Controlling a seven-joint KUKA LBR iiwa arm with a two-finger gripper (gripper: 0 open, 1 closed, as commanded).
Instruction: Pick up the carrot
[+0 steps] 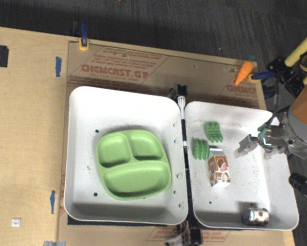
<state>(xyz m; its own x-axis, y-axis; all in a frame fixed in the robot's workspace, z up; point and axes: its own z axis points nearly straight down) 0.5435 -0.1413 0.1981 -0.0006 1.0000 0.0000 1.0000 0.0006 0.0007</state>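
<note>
Carrot (244, 72) on cardboard (148, 72) behind right bin (282, 200)

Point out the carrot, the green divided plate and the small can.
carrot (244, 72): camera view, on its orange body, outside the bins beyond the right bin.
green divided plate (133, 164): camera view, on the ridge between its compartments, in the left bin.
small can (255, 215): camera view, on its side wall, right bin's near corner.

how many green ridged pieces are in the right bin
2. One green ridged piece lies toward the right bin's far side; the other lies just nearer, close to the bin's left wall, beside the small carton. None looks hidden.
</note>
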